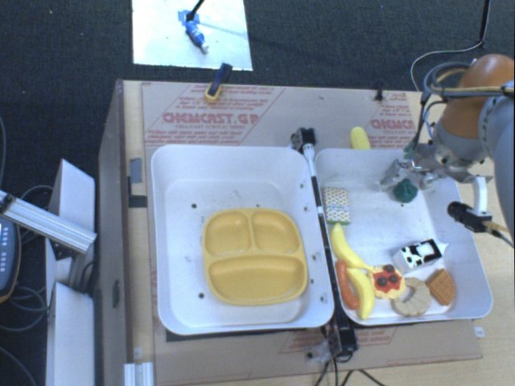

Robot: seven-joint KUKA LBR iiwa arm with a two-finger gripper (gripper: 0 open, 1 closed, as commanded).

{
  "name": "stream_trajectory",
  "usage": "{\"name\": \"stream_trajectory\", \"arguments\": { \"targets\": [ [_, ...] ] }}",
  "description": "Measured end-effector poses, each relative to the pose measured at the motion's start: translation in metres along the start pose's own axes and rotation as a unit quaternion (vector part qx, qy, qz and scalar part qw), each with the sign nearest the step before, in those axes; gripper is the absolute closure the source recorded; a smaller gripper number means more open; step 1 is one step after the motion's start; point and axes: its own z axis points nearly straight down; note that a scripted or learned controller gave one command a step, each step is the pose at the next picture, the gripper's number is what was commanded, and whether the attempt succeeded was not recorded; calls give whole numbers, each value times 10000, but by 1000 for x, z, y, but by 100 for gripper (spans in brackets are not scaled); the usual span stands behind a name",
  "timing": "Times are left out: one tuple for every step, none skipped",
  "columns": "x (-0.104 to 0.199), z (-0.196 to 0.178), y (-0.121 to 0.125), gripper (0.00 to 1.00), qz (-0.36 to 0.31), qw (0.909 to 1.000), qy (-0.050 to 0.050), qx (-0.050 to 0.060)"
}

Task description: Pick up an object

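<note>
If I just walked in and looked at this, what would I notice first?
Probably the big yellow plate with three sections, sitting in the middle of the left bin. Next, the pile of toy food along the near edge of the right bin: a banana, a pizza slice and a cow-spotted block. At the far right, the gripper hangs over a small teal object.

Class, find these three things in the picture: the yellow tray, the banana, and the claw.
Yellow tray (254, 257), camera view, ridge between its compartments.
Banana (348, 252), camera view, upper half of its curve.
Claw (406, 177), camera view, midway between its fingertips.
</note>
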Motion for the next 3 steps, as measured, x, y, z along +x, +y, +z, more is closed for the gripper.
{"name": "stream_trajectory", "arguments": {
  "targets": [
    [18, 0, 5, 0, -9, 10000, 2, -3],
    [-1, -18, -11, 0, 4, 10000, -3, -5],
    [24, 0, 5, 0, -8, 10000, 6, -4]
  ]
}}
